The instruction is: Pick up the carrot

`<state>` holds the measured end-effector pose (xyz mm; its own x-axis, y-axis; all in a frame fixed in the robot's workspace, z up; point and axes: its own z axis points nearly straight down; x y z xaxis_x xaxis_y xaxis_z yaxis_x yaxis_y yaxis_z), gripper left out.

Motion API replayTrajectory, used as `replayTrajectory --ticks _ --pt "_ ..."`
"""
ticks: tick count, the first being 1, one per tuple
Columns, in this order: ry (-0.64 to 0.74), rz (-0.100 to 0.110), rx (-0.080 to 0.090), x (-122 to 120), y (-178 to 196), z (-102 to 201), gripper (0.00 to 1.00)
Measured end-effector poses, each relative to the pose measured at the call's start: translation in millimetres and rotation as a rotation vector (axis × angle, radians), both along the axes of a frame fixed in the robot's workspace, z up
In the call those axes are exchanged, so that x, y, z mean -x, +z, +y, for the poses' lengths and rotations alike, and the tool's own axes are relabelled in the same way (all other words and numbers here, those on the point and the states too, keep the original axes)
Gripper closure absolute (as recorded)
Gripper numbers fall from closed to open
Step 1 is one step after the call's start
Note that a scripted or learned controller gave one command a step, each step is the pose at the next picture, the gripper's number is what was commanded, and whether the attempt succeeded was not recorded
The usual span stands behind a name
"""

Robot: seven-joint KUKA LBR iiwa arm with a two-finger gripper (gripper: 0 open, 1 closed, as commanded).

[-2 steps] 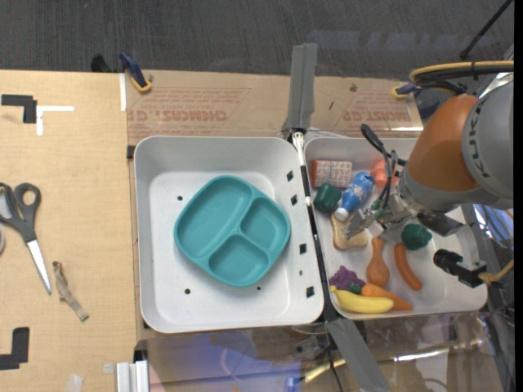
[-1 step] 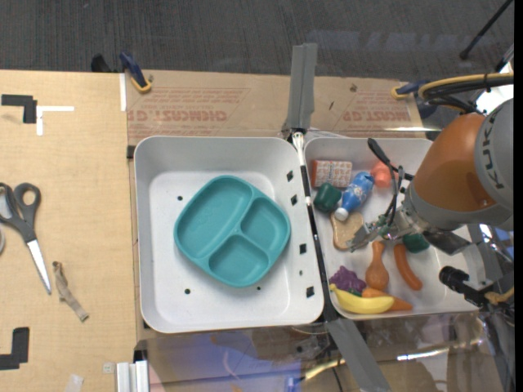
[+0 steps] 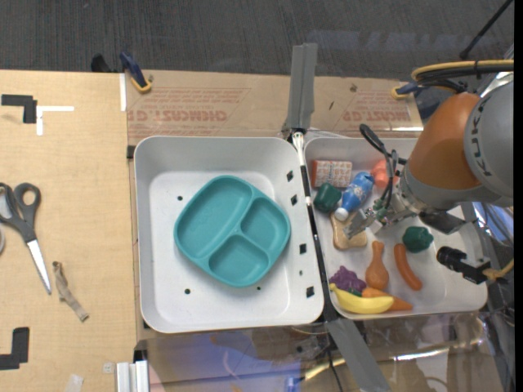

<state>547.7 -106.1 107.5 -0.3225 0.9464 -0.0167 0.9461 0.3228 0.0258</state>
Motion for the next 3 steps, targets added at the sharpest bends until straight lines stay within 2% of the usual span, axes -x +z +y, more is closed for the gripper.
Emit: replayTrajectory --ticks 1,2,3 --pt "-0.191 0.032 -0.010 71 -16 3 0.00" --pt "-0.192 0.032 -0.010 70 -8 2 1.00" --pt "-0.272 0.031 -0.010 46 83 95 1.00"
